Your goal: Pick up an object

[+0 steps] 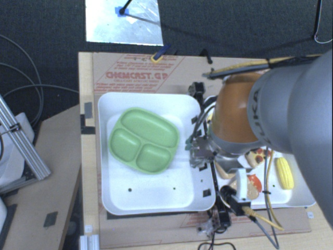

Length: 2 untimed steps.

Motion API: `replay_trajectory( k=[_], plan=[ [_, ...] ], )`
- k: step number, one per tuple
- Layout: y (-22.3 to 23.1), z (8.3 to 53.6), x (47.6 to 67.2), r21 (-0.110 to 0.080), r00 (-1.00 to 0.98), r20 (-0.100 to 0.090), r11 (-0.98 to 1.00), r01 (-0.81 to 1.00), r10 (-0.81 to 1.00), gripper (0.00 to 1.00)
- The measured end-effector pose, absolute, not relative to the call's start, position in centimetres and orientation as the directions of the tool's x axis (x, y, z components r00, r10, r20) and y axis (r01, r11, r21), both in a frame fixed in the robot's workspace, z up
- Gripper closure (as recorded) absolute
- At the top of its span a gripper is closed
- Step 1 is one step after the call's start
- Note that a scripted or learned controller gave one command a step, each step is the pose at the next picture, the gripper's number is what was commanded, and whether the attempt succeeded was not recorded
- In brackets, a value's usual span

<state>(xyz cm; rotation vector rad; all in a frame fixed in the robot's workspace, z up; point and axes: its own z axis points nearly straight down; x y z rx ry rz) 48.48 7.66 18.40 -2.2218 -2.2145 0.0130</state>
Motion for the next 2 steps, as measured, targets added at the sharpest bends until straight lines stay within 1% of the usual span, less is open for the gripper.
replay_trajectory(
  k=[1,2],
  plan=[
    [11.0,31.3,48.9,0.015,-0.009,0.005,0.009,1.000,1.000,1.00],
    [7.7,24.2,48.6,-0.004,0.002,-0.002,-0.002,1.000,1.000,1.00]
  ],
)
